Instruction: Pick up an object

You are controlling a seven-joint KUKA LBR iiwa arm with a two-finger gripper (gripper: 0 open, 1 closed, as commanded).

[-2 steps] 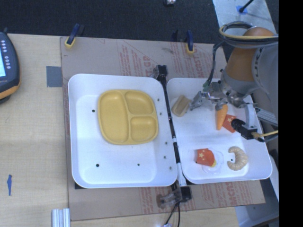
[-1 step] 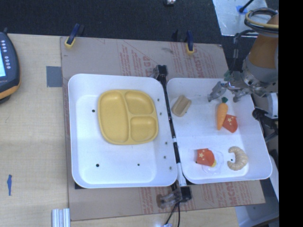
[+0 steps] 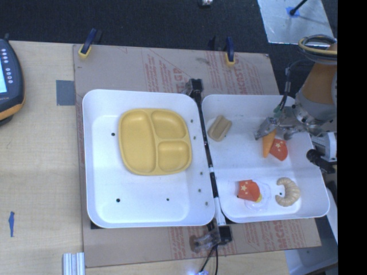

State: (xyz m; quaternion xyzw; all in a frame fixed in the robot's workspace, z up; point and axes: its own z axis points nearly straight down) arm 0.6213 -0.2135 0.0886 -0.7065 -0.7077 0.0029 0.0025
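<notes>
the end effector (image 3: 274,129) is low in the right bin (image 3: 229,105), right over an orange and red toy (image 3: 275,148). i cannot tell how its tips stand or whether it has any hold. nothing looks lifted yet, so the pick remains undone.

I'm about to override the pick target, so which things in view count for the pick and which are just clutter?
For the pick:
gripper, down in the right bin
orange-and-red piece right at the gripper
red-and-yellow piece
croissant
tan block

Just lying about:
yellow divided plate in the left bin
pendant on the bench
clamps
</notes>
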